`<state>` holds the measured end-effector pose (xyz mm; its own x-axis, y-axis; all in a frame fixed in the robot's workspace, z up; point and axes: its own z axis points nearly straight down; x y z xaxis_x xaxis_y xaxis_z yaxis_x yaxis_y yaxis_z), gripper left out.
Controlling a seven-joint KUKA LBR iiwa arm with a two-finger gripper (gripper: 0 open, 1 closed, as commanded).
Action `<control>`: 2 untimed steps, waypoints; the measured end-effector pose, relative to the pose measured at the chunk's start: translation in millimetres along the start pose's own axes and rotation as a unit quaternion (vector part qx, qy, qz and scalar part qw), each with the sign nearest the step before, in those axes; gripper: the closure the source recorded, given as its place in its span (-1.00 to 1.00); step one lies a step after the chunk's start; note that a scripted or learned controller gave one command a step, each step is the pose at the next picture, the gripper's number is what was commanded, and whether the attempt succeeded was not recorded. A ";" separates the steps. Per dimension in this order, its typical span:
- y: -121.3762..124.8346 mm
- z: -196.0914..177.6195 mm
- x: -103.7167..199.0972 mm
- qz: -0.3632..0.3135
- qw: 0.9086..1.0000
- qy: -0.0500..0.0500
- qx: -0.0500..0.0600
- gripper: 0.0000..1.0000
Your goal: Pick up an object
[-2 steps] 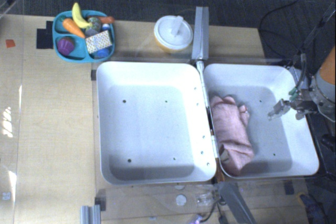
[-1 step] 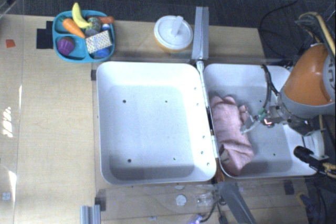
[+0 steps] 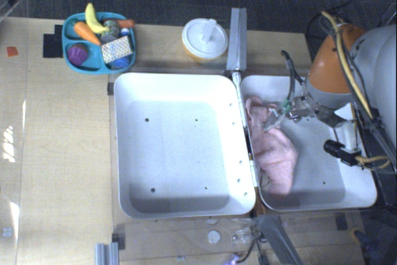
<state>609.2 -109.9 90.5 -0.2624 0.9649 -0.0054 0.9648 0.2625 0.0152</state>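
One pink cloth [image 3: 273, 152] lay crumpled in your right bin [image 3: 322, 195], pressed along that bin's left wall and stretching from near its upper corner down toward its lower half. Your gripper [image 3: 277, 118] sat low over the cloth's upper part, its tips right at the fabric; whether it was released or clenched, you could not tell from this slant. Your arm [image 3: 347, 71] came in from the right, grey, with the orange band above the wrist. Beside it, the left bin [image 3: 180, 139] showed its bare white floor. Beyond the bins, on the bench [image 3: 56, 152], stood a round white lid [image 3: 205, 38] and, further left, a blue tray [image 3: 93, 65] of toy food including a banana [image 3: 93, 19].
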 end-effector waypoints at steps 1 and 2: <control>-40.3 -1.2 20.6 -0.011 1.000 0.000 0.000 -1.00; -110.6 -2.9 39.2 -0.048 0.999 -0.001 -0.001 -1.00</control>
<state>492.1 -101.0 91.6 -0.3536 0.9354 -0.0081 0.9352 0.3537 0.0157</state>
